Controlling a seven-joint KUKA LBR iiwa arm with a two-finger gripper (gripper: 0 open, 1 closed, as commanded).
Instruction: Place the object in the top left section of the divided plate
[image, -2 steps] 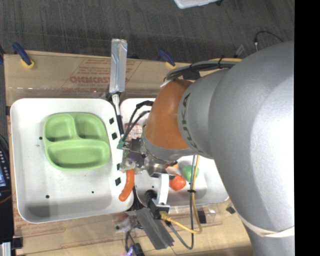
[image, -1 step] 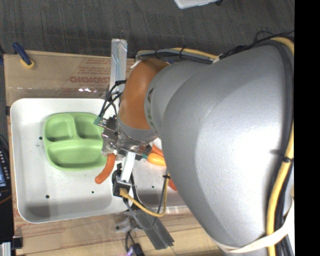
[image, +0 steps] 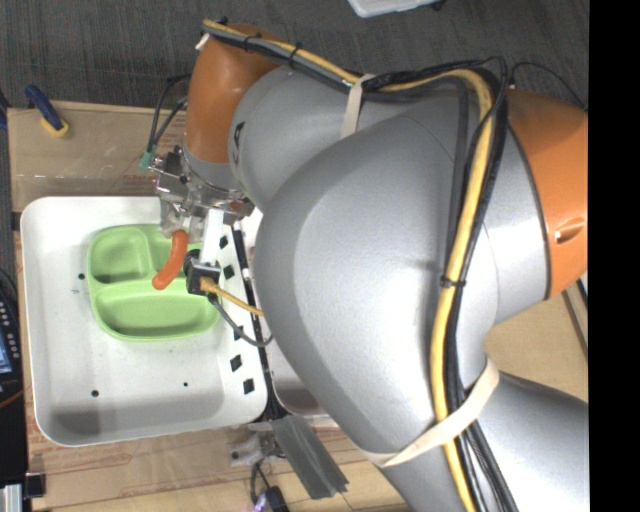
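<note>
A green divided plate (image: 125, 300) lies in the left white bin (image: 60, 330), with two small sections toward the top and one long section below. An orange, carrot-like object (image: 170, 262) hangs tilted over the plate's right side, above the ridge by the upper right section. My gripper (image: 180, 238) comes down from the orange-banded wrist (image: 215, 100) directly above it and is shut on the object's upper end. The arm's large grey body covers the right bin.
The left bin's white floor lies bare below the plate around (image: 130, 395). A blue and yellow tool (image: 45, 110) rests on the wooden bench beyond the bin's top left corner. Cables run along the arm.
</note>
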